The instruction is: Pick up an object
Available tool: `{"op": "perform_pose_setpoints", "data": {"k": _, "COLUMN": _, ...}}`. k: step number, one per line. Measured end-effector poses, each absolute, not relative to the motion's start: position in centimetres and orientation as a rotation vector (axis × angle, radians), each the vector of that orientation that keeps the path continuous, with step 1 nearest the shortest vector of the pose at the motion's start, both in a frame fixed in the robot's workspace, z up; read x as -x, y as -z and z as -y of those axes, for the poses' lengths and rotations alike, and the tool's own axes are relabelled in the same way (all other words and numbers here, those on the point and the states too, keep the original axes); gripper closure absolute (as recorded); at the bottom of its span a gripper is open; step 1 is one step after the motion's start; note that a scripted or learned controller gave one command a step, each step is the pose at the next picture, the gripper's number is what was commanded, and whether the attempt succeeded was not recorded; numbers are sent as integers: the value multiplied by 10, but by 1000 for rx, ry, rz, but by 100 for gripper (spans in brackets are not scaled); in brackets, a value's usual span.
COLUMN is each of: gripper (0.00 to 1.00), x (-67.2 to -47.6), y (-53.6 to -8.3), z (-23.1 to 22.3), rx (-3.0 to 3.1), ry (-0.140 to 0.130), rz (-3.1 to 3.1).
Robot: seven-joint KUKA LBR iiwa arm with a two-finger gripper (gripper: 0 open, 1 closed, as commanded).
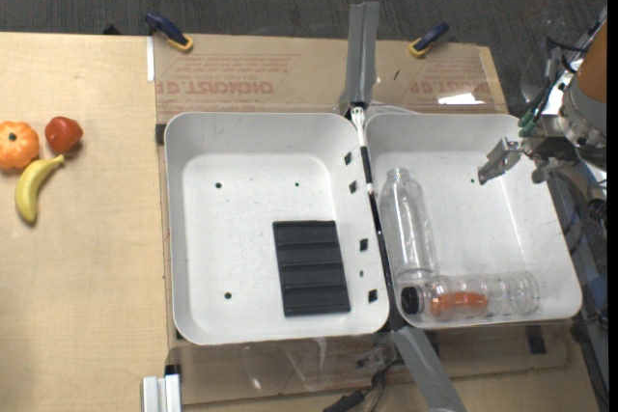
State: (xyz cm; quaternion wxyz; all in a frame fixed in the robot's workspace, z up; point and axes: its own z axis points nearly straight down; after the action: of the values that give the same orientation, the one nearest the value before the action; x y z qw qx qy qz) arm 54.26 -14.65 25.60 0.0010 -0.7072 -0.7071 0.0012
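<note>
My gripper (518, 169) hangs over the right bin (541, 217) near its far right wall, reaching in from the right. Its fingers (496, 161) stand apart, open, with nothing between them. A clear plastic bottle (406, 222) lies lengthwise along the right bin's left wall. A second clear bottle (468, 296), with a black cap and something orange inside, lies along the front wall. A black ribbed block (310, 267) lies flat in the left bin (193, 236), toward its front. The gripper is well apart from all of them.
On the wooden bench at far left lie an orange (16, 146), a red apple (64, 134) and a banana (33, 188). Behind the bins lies cardboard (251, 77) held by two clamps. A grey divider bar (362, 53) runs between the bins.
</note>
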Motion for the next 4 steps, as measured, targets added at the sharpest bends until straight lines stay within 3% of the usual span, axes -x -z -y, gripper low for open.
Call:
{"op": "perform_pose_setpoints", "data": {"k": 1, "gripper": 0, "x": -486, "y": -101, "z": 127, "rx": 2089, "ry": -2, "rz": 2343}}
{"op": "perform_pose_setpoints", "data": {"k": 2, "gripper": 0, "x": -520, "y": -152, "z": 178, "rx": 2228, "ry": -2, "rz": 2215}}
{"op": "perform_pose_setpoints", "data": {"k": 3, "gripper": 0, "x": -579, "y": -274, "z": 211, "rx": 2049, "ry": -2, "rz": 2383}}
{"op": "perform_pose_setpoints", "data": {"k": 4, "gripper": 0, "x": -576, "y": -131, "z": 148, "rx": 1886, "ry": -3, "rz": 2509}}
